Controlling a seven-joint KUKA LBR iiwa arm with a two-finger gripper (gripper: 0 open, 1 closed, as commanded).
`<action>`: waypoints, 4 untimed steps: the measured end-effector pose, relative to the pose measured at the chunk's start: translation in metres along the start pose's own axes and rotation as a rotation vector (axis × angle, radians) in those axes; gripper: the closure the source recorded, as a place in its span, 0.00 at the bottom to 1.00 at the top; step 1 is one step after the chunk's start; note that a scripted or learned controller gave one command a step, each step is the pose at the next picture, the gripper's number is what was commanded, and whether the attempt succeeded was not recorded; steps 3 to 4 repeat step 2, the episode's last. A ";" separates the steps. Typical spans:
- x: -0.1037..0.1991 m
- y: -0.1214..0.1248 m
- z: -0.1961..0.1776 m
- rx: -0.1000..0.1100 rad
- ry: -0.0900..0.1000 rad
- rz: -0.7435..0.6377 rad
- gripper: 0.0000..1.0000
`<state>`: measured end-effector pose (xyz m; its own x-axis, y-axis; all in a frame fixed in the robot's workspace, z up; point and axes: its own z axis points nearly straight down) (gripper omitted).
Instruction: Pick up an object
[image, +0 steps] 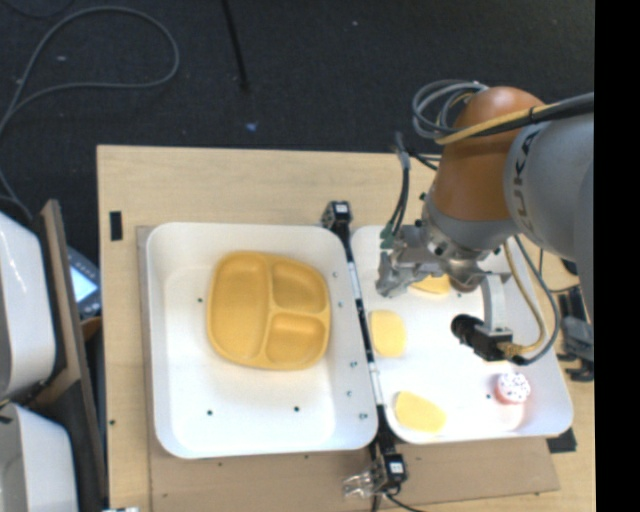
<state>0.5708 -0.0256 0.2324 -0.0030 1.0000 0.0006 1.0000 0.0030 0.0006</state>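
Gripper (432, 270) low over the upper end of the right bin (545, 425), open or closed impossible to tell from this angle. Directly beneath it, a flat yellow piece (436, 287), mostly hidden, poking out just toward the near side; probably the target, with nothing seen held yet. Long axis of that piece not readable under the tool. Other candidates further down the same bin: a second yellow piece (388, 333) beside the dividing wall, a third yellow piece (419, 411) near the bottom edge, a small pink-and-white item (512, 388) toward the right corner. Arm (560, 180) reaching in from the right, orange band (480, 160) above the wrist, tool pointing steeply down. Yellow divided plate (268, 308) in the left bin (170, 420), well apart.
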 end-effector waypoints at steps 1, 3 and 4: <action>0.054 -0.009 -0.012 -0.001 0.001 -0.001 1.00; 0.107 -0.028 -0.001 0.001 0.000 -0.001 1.00; 0.107 -0.028 -0.001 0.001 0.000 -0.001 1.00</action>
